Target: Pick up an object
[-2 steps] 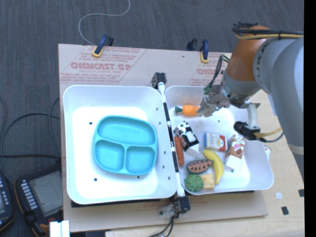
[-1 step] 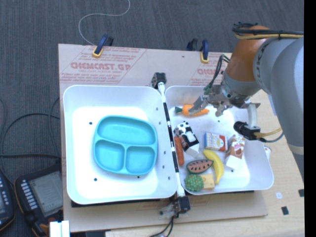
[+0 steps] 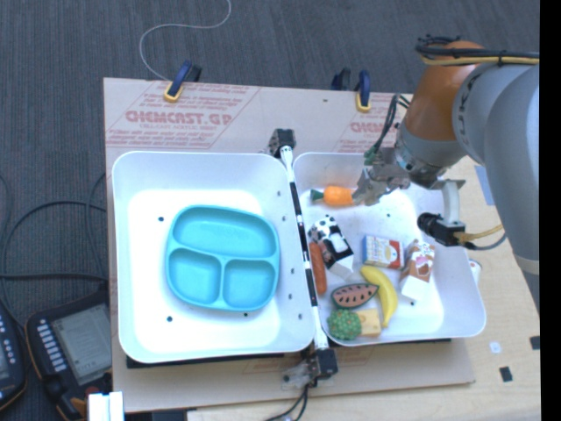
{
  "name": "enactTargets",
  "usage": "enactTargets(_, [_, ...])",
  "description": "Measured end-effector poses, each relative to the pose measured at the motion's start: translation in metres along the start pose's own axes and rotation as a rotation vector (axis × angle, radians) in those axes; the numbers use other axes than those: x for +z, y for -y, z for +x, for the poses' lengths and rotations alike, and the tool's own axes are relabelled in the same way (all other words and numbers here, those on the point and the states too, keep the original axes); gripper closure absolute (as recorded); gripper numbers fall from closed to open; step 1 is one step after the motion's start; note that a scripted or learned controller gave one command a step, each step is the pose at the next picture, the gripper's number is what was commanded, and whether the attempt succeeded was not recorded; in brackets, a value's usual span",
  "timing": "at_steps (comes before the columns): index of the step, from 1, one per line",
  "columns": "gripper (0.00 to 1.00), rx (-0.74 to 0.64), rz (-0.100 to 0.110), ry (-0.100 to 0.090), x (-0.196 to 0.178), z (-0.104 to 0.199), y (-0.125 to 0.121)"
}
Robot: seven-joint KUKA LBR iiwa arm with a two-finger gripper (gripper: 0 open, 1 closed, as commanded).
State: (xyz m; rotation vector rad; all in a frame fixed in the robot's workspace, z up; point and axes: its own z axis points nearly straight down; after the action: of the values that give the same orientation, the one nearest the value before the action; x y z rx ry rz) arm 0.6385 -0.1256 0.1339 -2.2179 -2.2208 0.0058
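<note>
- We count two shallow white bins side by side on the counter: the left bin and the right bin.
- In the left bin we see one blue divided plate with three compartments, lying near the middle.
- The counter is a pale board with red lettering, held by two blue-and-yellow clamps at its 12 o'clock edge, and it rests on dark grey carpet; loose cables trail at 9 o'clock and a thin cord at 12 o'clock.
- In the right bin we count one each of: a carrot along the 9 o'clock wall, a black-and-white cow toy, a watermelon slice, a green broccoli piece at 7 o'clock, a banana, a small red-and-white carton, and another small box.
- One orange piece lies at the bin's 11 o'clock.
- The gripper sits low in the right bin, just beside the orange piece, which lies at the gripper's 9 o'clock; we cannot tell whether they touch or how the gripper stands.
</note>
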Motion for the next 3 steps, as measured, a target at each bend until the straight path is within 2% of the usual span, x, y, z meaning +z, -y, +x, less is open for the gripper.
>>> enactTargets(1, [0.0, 0.0, 0.0, 0.0, 0.0, 0.0, 0.0])
enactTargets(2, [0.0, 0.001, -0.004, 0.0, 0.028, 0.008, 0.041])
enactTargets(3, [0.0, 0.001, -0.017, 0.003, 0.046, 0.007, 0.082])
